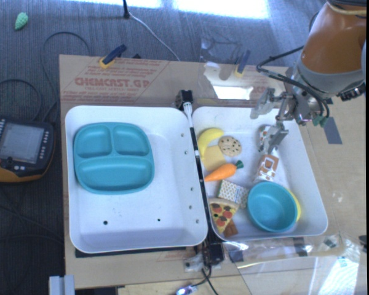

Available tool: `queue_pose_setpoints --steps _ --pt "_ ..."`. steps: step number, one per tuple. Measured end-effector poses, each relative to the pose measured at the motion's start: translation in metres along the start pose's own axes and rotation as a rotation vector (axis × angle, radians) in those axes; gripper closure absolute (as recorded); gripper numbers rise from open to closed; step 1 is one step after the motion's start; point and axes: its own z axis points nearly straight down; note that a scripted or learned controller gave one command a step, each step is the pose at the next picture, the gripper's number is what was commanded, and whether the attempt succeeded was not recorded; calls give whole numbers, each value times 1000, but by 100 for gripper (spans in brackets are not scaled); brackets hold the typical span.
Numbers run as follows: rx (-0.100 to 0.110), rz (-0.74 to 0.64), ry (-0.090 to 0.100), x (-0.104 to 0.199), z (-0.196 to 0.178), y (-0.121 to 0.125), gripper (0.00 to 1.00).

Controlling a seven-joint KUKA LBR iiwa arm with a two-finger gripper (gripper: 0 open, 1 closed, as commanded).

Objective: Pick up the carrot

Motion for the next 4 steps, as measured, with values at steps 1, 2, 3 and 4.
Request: queue_pose_setpoints --steps 1,2,3,4 --pt "-3 -126 6 33 77 50 0" --pt "-2 -199 2 42 87 83 0" --pt "0 -3 2 49 93 15 0" --pt "0 138 -4 48 167 23 0"
